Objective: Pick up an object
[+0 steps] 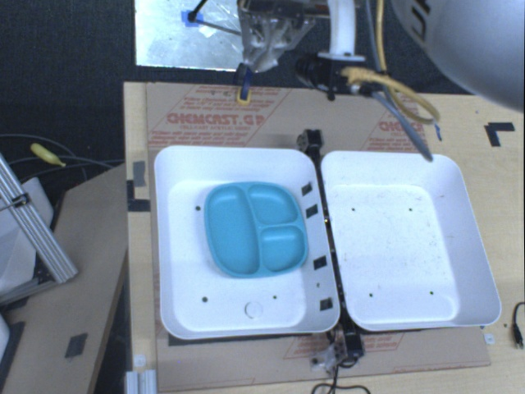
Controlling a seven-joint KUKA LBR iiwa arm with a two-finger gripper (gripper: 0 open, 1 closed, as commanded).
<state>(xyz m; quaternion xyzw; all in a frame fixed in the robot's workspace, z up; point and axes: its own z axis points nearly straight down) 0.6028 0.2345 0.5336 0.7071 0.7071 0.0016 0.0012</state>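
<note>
Now the end effector (244, 79) hangs beyond the far edge of the bins, over the worktop (221, 113); whether it is released or clenched cannot be told. Nothing shows in its grip. The blue divided plate (254, 227) lies flat in the left bin (176, 220), nearer the camera and below, long axis running roughly left-right.

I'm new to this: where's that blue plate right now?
The blue plate lies flat in the left white bin, near its middle, close to the divider between bins.
</note>
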